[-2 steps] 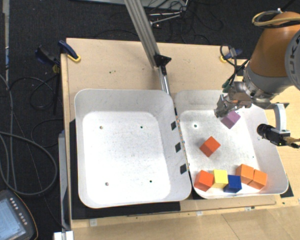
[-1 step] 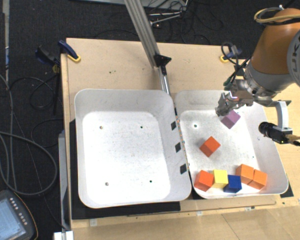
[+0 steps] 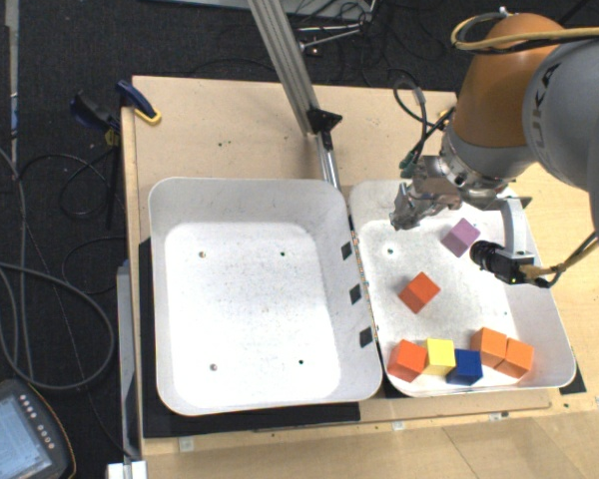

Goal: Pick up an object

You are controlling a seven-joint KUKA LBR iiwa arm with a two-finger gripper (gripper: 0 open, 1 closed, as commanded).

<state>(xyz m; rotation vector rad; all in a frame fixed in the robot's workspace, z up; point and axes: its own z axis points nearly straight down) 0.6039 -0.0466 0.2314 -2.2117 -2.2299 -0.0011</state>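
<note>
A: Where is the gripper (image 3: 407, 215) placed at this moment?

B: It is seen over the far end of the right bin (image 3: 551, 319), hanging from the grey arm (image 3: 539, 88) with its orange band. Whether it is spread or closed cannot be told; the tip is dark and blurred against the bin floor, and nothing is seen held in it.

A: Which object could be taken for the task?

B: Several cubes are laid in that bin. The purple cube (image 3: 462, 237) is nearest, just to the right of the tip. An orange cube (image 3: 418, 292) is set alone near the middle. Along the near wall a row is formed: an orange cube at the left end (image 3: 407, 359), a yellow cube (image 3: 440, 354), a blue cube (image 3: 467, 366), and two orange cubes at the right (image 3: 505, 351). The left bin (image 3: 180, 208) is well apart from the gripper.

A: What might be expected to go wrong?

B: A bare patch of floor appears to be beneath the tip, so a descent from here would probably close on nothing. If the purple cube is aimed for, it could be nudged aside, since it is turned at an angle. The row by the wall is judged harder: the cubes are touching, so little gap is left for a finger, and the bin wall may be struck. The lone orange cube is considered the safest choice.
</note>
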